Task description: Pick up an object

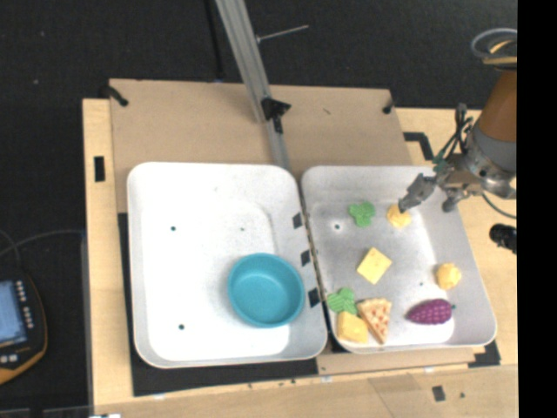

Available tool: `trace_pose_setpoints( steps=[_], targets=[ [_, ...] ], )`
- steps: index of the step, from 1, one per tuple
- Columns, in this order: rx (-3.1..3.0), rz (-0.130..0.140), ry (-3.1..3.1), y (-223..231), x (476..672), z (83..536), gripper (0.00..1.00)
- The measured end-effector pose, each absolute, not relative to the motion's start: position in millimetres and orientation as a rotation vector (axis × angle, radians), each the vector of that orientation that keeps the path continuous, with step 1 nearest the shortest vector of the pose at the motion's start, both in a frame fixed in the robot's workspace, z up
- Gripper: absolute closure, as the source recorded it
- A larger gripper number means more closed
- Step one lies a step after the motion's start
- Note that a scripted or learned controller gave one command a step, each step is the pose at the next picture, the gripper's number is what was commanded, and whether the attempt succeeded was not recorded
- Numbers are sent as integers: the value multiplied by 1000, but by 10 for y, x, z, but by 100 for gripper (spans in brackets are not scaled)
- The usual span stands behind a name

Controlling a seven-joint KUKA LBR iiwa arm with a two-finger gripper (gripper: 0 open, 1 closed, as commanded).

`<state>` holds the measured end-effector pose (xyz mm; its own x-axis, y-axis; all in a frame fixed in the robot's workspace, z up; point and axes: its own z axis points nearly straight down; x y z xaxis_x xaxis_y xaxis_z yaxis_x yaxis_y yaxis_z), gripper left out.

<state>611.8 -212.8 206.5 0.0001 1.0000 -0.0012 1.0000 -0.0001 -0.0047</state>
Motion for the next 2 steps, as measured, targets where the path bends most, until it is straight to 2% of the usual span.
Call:
trace_pose_setpoints(
  steps=[2],
  targets=[
    [-2226,2,-2220,-2170,6069,1013,0]
  ],
)
